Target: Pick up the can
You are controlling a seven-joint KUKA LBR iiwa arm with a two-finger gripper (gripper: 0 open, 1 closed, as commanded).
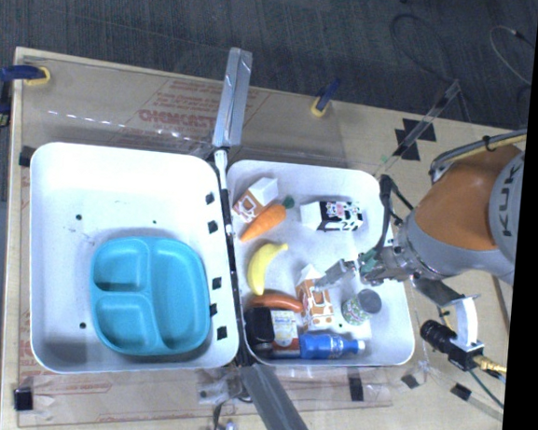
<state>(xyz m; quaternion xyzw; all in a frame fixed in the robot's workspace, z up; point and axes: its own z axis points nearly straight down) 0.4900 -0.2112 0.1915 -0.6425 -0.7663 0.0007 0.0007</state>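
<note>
Arm: we found the grey KUKA arm [461, 217] reaching in from the right, over the right bin [296, 176].
Gripper: the gripper [362, 269] stood low inside that bin, near its right wall; we could not tell how wide it stood.
Can: we saw the can [357, 307] lying just below the gripper, near the bin's right wall, apart from the blue bottle [328, 346].
Other contents, right bin: we noted a carrot [265, 221], a banana [263, 263], a black-and-white carton [338, 215] and an orange-and-white box [318, 303].
Left bin: the left bin [66, 182] held a blue divided tray [150, 293].
</note>
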